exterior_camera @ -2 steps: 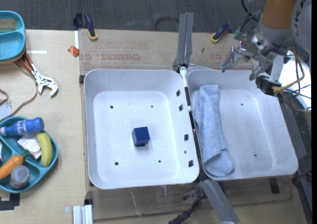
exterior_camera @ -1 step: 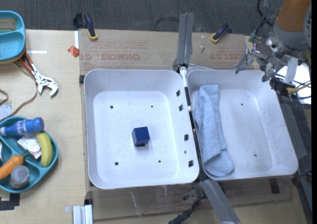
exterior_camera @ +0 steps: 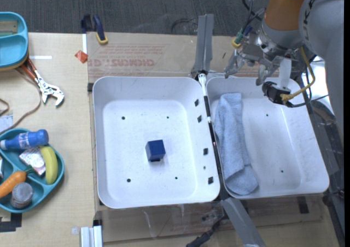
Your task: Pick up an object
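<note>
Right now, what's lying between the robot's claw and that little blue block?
In the camera view, the gripper hangs over the right bin's far edge. Between it and the blue block lie the grey-blue towel and the divider where both bins meet.

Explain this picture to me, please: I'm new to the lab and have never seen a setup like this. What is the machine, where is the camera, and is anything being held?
The camera is fixed above a bench and looks down at a slant. The grey machine with the orange band at upper right is a robot arm; its gripper, a two-finger hand, hangs over the back edge of the right bin. Nothing can be seen between its fingers, and I cannot tell if they are open or shut.

Two shallow white bins sit side by side. The left bin holds a small blue cube. The right bin holds a light blue-grey cloth lying along its left side.

On the bench to the left lie a wrench and a blue tray with a banana, a bottle and other small items.
</note>
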{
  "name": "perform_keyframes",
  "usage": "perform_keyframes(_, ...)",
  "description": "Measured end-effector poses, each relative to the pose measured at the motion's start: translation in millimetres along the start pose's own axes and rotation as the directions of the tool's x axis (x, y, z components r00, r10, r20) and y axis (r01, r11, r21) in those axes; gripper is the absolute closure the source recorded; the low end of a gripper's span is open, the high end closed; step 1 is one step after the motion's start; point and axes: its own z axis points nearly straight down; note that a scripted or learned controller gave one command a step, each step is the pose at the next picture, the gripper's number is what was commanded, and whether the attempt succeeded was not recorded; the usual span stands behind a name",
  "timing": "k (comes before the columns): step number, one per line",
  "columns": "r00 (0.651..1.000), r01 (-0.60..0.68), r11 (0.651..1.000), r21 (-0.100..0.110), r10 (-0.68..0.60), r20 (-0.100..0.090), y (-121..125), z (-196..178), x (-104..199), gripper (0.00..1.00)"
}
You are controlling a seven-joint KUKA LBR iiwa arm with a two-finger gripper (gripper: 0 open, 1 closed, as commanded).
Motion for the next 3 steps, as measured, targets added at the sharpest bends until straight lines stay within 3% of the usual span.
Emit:
perform_keyframes(1,0.996,-0.086,0.996,-0.001,0.086,0.001,3,-40,-50,0.0)
perform_keyframes(2,0.998,0.063,0.998,0.0,-0.063,0.001,22,-2,-97,0.0)
perform_keyframes(3,0.997,0.076,0.997,0.001,-0.076,0.0,-58,25,-124,0.0)
